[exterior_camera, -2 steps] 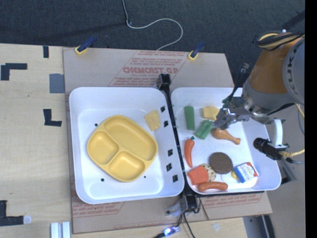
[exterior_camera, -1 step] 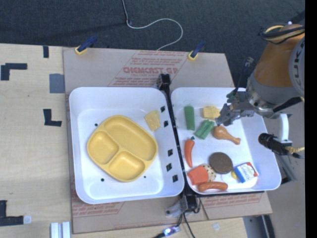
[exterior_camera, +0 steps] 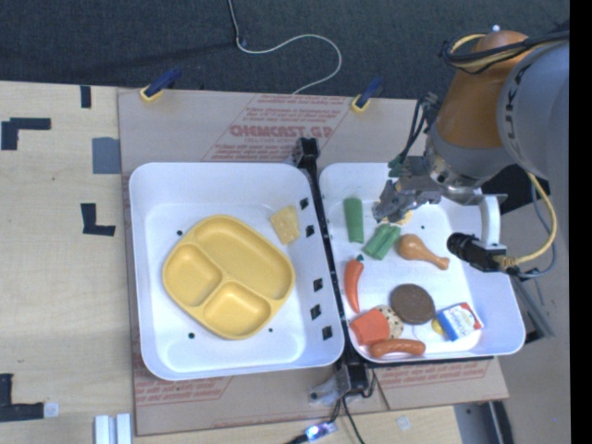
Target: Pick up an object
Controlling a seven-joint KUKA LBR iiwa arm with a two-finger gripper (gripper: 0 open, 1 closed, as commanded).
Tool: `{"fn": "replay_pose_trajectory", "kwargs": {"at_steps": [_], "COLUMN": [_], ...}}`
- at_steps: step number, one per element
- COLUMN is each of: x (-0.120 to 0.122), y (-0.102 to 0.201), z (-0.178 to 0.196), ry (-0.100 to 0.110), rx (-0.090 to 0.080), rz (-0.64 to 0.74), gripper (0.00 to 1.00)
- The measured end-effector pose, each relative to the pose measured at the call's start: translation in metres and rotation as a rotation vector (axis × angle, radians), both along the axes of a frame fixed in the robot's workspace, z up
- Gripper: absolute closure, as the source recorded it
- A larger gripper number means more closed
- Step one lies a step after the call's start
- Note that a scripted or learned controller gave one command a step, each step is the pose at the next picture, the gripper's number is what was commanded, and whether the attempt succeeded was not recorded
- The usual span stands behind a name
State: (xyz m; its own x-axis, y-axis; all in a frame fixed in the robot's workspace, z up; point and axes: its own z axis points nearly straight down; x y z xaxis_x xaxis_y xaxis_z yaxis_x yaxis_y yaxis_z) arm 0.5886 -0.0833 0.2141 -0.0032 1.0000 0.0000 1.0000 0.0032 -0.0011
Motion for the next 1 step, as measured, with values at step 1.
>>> {"fn": "replay_pose_trajectory", "kwargs": {"at_steps": [1], "x": [-0.0097], "y": [0.0002], "z": [0.0134], "ry": [0.0], "rx": [0.001], "rz": [-0.002], "gripper": [1.0]}}
